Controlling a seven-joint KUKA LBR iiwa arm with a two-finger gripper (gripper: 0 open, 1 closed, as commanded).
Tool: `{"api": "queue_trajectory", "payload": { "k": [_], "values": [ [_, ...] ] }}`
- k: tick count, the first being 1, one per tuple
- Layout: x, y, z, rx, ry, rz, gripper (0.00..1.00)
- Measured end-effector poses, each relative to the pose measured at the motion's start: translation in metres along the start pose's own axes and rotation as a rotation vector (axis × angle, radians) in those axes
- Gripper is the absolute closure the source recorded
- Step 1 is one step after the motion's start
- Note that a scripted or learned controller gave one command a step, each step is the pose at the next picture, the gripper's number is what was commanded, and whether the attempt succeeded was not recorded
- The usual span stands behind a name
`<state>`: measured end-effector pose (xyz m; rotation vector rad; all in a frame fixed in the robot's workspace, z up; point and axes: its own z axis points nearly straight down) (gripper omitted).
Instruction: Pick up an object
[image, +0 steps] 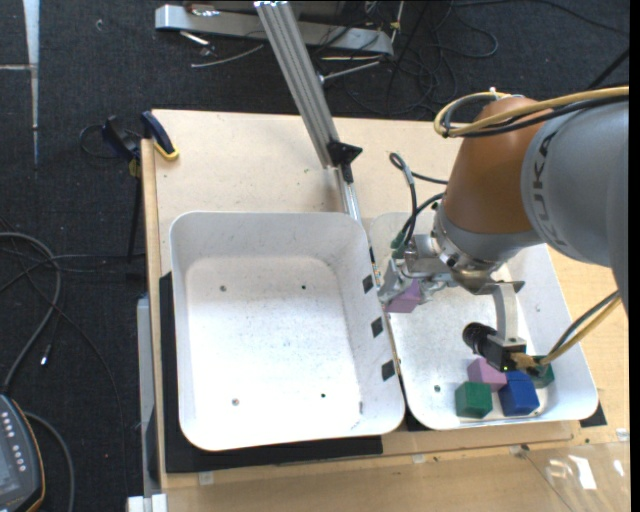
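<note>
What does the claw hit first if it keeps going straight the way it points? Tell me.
The claw points downward, gripping a purple block. Straight on, that block would likely land on the right bin floor near its left wall, beside the left bin; depth is unclear from this slant.

A small mauve block (405, 298) is sitting tilted right at the gripper (412, 285), over the left wall of the right bin (432, 398); whether it is being gripped is unclear. Three more blocks are lying bunched in that bin's near corner. A pink block (487, 373) is resting at the back, touching a green block (473, 401) and a blue block (519, 395), which are sitting side by side.
</note>
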<state>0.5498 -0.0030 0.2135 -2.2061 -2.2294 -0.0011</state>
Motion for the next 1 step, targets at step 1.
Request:
{"api": "queue_trajectory", "payload": {
  "k": [1],
  "values": [
    [0.0458, -0.0138, 0.0039, 0.0, -0.002, 0.002, 1.0]
  ]
}}
